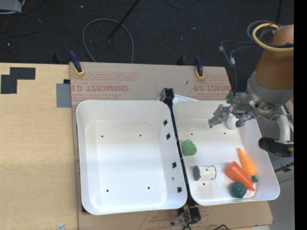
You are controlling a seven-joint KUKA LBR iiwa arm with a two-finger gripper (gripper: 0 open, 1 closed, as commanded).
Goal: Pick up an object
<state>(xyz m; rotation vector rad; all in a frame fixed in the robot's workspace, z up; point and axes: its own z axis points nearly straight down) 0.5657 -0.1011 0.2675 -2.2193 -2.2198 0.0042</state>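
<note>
Claw [229, 119] of the grey arm is hovering over the right bin [271, 195], toward twelve o'clock of it; whether its fingers are apart or together, I cannot tell. At six o'clock from it a small cylinder [205, 172] with a grey cap is lying on its side. It looks light and stiff, likely to roll, so gripping across its middle seems best. A green lump [188, 148] is sitting at seven o'clock, carrots [243, 167] at five. The left bin [84, 176] is standing alongside.
</note>
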